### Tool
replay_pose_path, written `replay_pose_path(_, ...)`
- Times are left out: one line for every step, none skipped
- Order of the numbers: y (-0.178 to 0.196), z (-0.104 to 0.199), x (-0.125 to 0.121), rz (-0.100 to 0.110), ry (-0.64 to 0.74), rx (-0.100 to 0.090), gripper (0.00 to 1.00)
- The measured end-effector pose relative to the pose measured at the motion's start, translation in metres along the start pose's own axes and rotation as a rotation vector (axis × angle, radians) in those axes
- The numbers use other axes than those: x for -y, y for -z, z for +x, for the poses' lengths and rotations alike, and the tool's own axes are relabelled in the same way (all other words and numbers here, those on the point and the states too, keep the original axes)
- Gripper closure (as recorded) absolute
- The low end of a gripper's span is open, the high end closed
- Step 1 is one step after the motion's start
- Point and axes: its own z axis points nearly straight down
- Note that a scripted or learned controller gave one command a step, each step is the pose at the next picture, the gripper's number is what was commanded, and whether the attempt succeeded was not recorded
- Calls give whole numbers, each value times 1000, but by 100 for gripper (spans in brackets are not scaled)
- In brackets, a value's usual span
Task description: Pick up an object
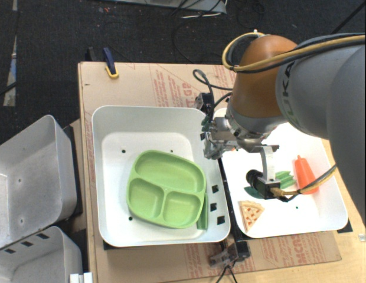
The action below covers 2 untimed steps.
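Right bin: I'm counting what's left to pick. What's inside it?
A pizza slice toy, an orange carrot-like toy and a green piece lie in the right bin. The arm covers the bin's far part, so anything there is hidden.

We look down on a brown bench (149, 78) whose flat board top carries red print. Two shallow white bins rest directly on it, side by side, with only a narrow dark seam between them: the left bin (106, 128) sits over the middle of the board and the right bin (324, 217) sits toward its right side. A yellow-and-blue clamp (111, 65) grips the far left corner, apart from the bins, and a black clamp (230, 253) bites the near edge just below that seam.
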Motion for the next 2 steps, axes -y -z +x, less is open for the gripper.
replay_pose_path(-1, 46, 21, 0, 0, 0, 100)
replay_pose_path(-1, 42, 20, -1, -7, 2, 0)
